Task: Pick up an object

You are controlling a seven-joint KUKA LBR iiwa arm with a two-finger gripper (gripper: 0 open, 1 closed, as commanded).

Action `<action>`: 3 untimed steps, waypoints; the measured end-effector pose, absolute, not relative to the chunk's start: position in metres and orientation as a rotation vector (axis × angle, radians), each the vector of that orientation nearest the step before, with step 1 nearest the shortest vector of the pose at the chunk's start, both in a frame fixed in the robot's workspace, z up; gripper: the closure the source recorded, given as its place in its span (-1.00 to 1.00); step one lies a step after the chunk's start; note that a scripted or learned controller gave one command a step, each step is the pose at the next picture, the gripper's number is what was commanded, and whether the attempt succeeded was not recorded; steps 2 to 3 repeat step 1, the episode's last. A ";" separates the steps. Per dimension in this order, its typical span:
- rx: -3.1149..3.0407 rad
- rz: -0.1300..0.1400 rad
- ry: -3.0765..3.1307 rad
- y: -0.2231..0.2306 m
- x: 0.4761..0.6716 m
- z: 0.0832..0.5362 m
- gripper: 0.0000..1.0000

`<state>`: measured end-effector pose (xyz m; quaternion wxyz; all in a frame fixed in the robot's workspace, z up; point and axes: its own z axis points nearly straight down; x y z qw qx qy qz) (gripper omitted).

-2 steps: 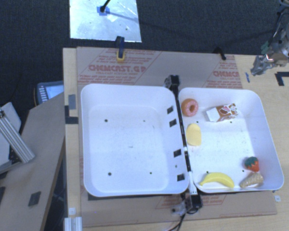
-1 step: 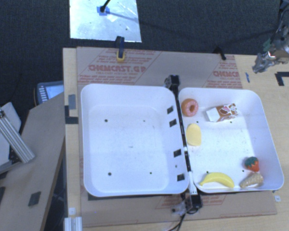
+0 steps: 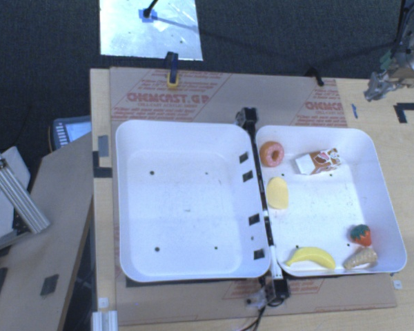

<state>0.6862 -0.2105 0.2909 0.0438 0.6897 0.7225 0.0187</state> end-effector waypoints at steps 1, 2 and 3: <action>2.218 -0.004 2.238 -0.141 0.667 0.175 1.00; 2.218 -0.004 2.238 -0.141 0.667 0.175 1.00; 2.218 -0.004 2.238 -0.141 0.667 0.175 1.00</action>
